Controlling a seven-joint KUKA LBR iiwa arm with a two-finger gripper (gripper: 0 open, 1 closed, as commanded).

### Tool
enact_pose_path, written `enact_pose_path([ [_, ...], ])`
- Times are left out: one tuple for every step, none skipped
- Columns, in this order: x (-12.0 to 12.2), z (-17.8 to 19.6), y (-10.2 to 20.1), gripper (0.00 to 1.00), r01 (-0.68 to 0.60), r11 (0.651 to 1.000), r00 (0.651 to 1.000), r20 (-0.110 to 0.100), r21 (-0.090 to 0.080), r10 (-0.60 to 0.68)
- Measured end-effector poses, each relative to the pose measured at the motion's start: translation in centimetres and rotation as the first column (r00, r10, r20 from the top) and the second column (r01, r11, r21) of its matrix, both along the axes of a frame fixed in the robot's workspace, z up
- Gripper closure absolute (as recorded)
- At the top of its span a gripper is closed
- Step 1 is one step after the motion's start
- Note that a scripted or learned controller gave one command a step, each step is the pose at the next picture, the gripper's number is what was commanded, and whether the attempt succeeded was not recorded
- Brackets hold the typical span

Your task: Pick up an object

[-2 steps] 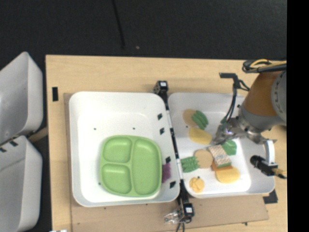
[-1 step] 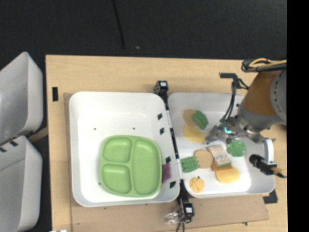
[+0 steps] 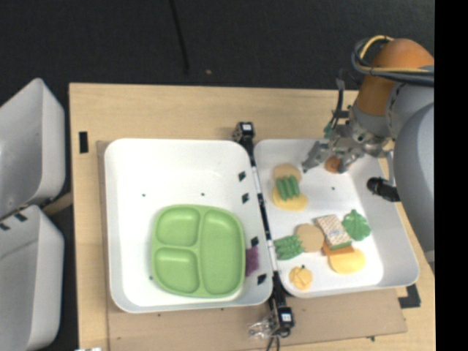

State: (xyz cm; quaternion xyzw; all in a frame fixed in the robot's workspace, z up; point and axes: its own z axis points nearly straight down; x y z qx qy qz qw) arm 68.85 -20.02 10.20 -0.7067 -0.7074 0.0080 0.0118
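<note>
Two white bins on a bench, arm in from 3 o'clock.

Left bin (image 3: pixel 131 167): green divided plate (image 3: pixel 199 251) toward 5 o'clock. Right bin (image 3: pixel 380 254): toy food pieces (image 3: pixel 322 232) clustered centre to 6 o'clock; gripper (image 3: pixel 330 156) at 12 o'clock, fingers spread apart, a small orange-brown piece (image 3: pixel 334 164) just beside them.

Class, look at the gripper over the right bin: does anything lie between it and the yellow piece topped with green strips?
Nothing visible does. The gripper hovers near the right bin's far corner, and bare white floor separates it from the yellow piece with green strips. The other toy foods lie nearer the camera, off that line.
</note>
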Motion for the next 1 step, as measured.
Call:
enact_pose_path([
  [-0.87, 0.39, 0.30, 0.00, 0.003, 1.000, 1.000, 0.022, -0.005, -0.003],
])
